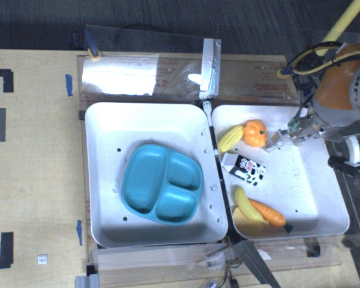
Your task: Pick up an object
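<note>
Where the right bin (300, 179) meets the divider, its contents cluster: small orange pumpkin (255, 132) touching a pale corn cob (230, 138), black-and-white patterned item (249, 170) just below, banana (247, 205) and carrot (270, 213) together at the near wall. Gripper (281, 138): just right of the pumpkin, holding nothing; jaw spacing cannot be told. Left bin (102, 161): blue divided plate (162, 183).
</note>
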Robot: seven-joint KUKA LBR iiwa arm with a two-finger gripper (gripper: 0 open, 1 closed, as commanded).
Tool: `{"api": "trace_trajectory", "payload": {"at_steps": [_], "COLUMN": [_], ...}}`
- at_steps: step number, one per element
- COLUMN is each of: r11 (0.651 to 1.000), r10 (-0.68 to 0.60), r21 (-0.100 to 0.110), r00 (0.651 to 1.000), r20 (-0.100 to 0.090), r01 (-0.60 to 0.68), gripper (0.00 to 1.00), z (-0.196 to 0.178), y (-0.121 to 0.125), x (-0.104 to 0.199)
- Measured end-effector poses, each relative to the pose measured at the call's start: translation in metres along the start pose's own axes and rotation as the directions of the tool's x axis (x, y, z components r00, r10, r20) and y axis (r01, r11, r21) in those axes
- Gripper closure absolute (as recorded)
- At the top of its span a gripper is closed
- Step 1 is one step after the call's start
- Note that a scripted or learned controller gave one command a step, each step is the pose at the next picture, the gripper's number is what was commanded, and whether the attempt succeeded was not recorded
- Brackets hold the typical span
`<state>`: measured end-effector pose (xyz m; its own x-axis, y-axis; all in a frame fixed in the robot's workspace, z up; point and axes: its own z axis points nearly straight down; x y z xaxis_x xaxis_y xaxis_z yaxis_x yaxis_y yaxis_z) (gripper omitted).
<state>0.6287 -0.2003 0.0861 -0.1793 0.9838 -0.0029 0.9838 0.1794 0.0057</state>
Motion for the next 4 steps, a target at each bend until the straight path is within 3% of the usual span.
{"api": "trace_trajectory", "payload": {"at_steps": [1, 2, 3, 4], "r11": [0.985, 0.985, 0.954, 0.955], "r10": [-0.175, -0.172, -0.298, -0.297], "r21": [0.001, 0.011, -0.008, 0.003], "r00": [0.985, 0.985, 0.954, 0.955], "r20": [-0.002, -0.003, 0.004, -0.003], "r01": [0.175, 0.172, 0.298, 0.297], "gripper": [0.00, 1.00, 1.00, 0.00], "z": [0.000, -0.009, -0.140, -0.134], "y": [0.040, 0.037, 0.008, 0.005], "x": [0.073, 0.070, 0.120, 0.120]}}
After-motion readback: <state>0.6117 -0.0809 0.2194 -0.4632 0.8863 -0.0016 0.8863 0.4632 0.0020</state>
